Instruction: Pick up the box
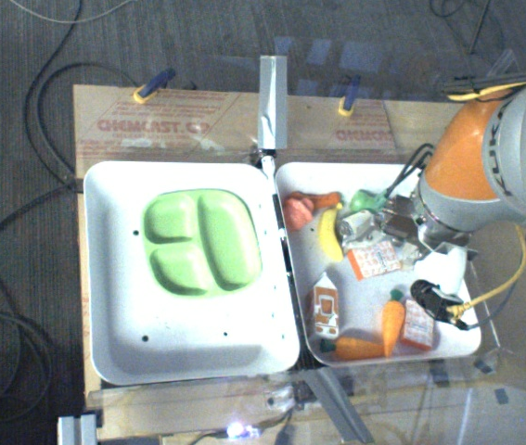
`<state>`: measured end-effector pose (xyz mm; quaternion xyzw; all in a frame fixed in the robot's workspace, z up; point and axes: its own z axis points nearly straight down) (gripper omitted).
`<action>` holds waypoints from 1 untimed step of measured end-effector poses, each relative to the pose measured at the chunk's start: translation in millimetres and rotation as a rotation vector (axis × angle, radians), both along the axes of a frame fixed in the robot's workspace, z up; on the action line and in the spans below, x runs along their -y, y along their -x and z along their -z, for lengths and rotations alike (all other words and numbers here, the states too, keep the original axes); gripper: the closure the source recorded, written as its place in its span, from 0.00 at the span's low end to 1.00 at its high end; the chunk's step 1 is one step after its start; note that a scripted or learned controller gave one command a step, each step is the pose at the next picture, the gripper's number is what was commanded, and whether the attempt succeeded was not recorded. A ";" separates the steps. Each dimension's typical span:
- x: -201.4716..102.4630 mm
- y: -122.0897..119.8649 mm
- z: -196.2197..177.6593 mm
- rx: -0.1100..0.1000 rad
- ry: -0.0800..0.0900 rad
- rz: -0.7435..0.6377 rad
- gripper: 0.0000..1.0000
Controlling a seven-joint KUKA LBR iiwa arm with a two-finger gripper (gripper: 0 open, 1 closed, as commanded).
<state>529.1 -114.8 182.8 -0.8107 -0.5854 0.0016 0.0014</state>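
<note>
A flat orange-and-white box lies in the middle of the right bin. My gripper hangs over the bin's upper middle, just above the box's far edge, at the end of the grey arm with the orange band. The dark gripper body hides what is under it. A small orange-and-white carton stands near the bin's left wall. Another orange-and-white packet lies at the front right.
Around the box are a yellow banana, a pink-red item, a green item and two carrots. A black cable part hangs at the right. The left bin holds a green divided tray.
</note>
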 end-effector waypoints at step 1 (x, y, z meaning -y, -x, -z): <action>1.2 12.1 57.0 -0.004 0.000 0.340 1.00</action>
